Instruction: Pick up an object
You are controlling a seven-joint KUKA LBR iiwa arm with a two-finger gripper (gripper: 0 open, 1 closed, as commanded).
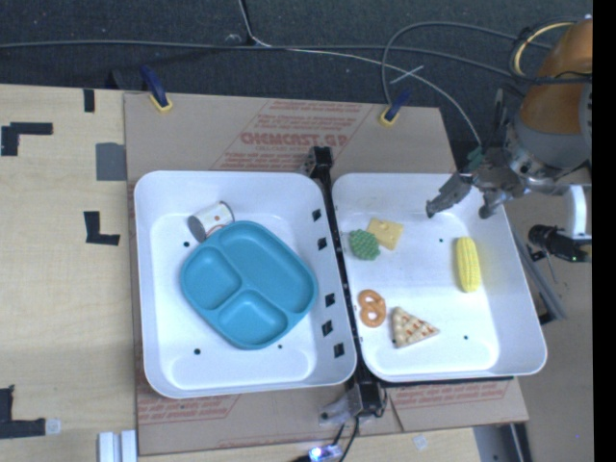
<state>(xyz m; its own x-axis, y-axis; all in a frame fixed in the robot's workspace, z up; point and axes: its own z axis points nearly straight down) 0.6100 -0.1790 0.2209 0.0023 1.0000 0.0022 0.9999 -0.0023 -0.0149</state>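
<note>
Camera view showed your gripper (465, 198) spread open and empty above the right bin (520, 354), so you needed to center over the corn (468, 263) before descending.

Right bin (500, 354) as landmark: corn cob (468, 264) lies lengthwise near right wall; cheese wedge (386, 233) touching green broccoli (364, 244) near left wall; pretzel (372, 307), waffle triangle (412, 328) toward front.

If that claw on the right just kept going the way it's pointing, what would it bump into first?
Probably bare floor of the right bin. The gripper hangs open, pointing down over the bin's upper right corner; the corn cob lies just nearer the camera, likely off that line, though depth is unclear.
</note>
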